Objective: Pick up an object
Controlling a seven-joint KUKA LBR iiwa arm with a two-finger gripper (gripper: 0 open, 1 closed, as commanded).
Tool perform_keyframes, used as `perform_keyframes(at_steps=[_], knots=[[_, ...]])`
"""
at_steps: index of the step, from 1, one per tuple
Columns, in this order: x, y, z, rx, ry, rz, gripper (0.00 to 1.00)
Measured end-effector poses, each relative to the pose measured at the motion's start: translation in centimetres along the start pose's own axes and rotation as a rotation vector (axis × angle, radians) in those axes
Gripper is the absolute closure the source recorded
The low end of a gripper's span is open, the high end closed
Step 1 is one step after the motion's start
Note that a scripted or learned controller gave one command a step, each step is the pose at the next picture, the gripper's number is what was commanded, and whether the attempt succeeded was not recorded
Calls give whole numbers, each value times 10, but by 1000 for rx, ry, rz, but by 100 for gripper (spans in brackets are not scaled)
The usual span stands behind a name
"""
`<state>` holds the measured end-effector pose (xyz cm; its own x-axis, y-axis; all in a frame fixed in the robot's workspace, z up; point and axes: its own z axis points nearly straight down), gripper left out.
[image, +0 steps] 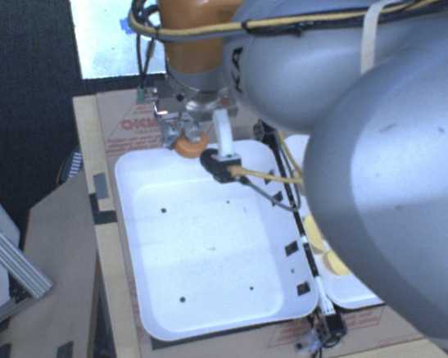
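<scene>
The gripper (187, 131) sits right on top of a small orange object (190, 146), which peeks out just below it. I cannot tell if it is being held. It lies at the far edge of the left bin (209, 250). Yellow things (325, 251) lie farther off, in the right bin.

- My bench (112, 256) is a pale wooden board, seen at a slant from above.
- On it lies a flat sheet of brown cardboard (130, 125) with red print, tucked under the bins.
- The left white bin (147, 251) rests on that cardboard, shallow, with rounded corners and small dark dots across its floor.
- The right white bin (352, 297) sits just beside it, mostly covered by my arm.
- A row of black clips (293, 249) runs along the seam between the two bins.
</scene>
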<state>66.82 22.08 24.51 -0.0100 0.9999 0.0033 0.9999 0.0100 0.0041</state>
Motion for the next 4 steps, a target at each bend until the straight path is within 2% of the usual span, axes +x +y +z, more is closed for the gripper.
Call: perform_keyframes(at_steps=[1, 2, 3, 4], knots=[[17, -69, -195, -7, 3, 2, 100], [16, -103, -297, -6, 2, 3, 100], [15, -157, -143, 17, -8, 7, 100], [15, -152, -64, 9, -5, 9, 100]])
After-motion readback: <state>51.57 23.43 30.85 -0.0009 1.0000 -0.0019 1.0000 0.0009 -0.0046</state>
